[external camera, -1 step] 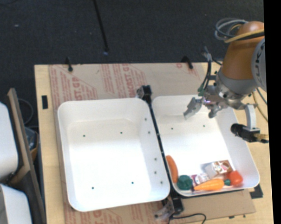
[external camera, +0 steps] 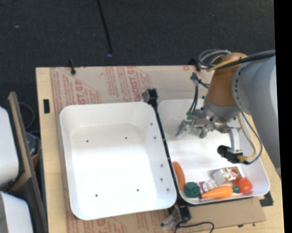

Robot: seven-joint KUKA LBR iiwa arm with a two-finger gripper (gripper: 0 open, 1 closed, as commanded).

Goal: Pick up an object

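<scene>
The claw (external camera: pixel 191 128) hung open and empty above the right bin (external camera: pixel 186 150); the carrot (external camera: pixel 218 193) looked light, stiff, best gripped mid-length.

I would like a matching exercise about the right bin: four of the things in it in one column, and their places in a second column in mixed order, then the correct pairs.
Things:
1. gripper
2. long orange carrot
3. red round object
4. dark green object

Places:
A. near corner of the right bin, farthest from the left bin
B. along the wall beside the left bin, above the green thing in the view
C. over the bare far part of the bin
D. near edge, at the lower end of the long carrot

Pairs: 1-C, 2-B, 3-A, 4-D
</scene>
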